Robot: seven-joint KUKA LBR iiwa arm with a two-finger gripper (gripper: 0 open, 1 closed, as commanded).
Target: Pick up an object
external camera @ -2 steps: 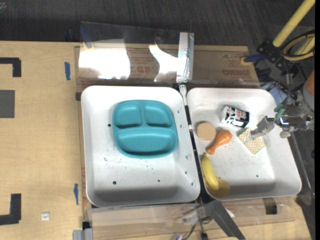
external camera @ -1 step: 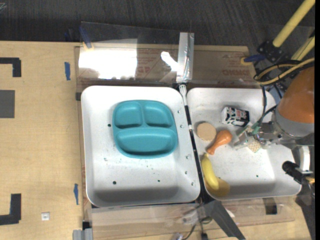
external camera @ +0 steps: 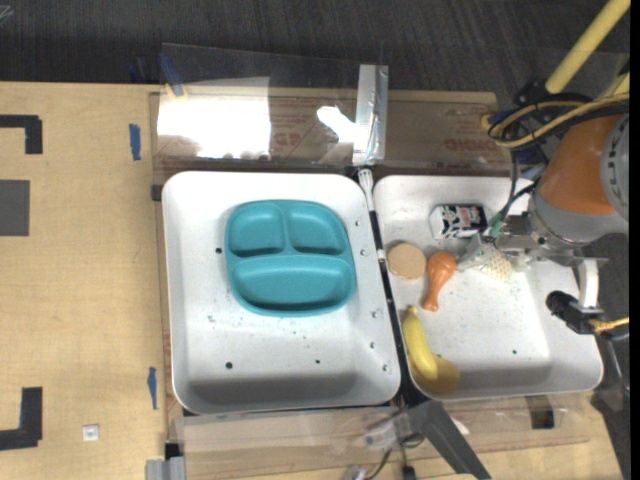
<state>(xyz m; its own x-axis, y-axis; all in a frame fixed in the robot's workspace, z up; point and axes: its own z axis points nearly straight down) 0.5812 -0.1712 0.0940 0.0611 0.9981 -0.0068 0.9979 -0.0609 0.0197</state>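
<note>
Two shallow white bins sit side by side on a wooden bench. The left bin (external camera: pixel 190 348) holds a teal divided plate (external camera: pixel 290 256), lying flat near its centre. The grey arm (external camera: pixel 580 183), with its orange band, reaches in over the right edge of the right bin (external camera: pixel 520 363), its wrist bent downward toward the bin's upper middle. The gripper (external camera: pixel 492 253) hangs low over the bin floor, just below a small black-and-white carton (external camera: pixel 458 219) near the far edge; whether it is spread or closed cannot be told. Just beside it, toward the bin's left edge, lie an orange toy drumstick (external camera: pixel 437 278) and a round tan biscuit (external camera: pixel 406 260). A yellow banana (external camera: pixel 425 353) lies along the left edge near the front corner.
</note>
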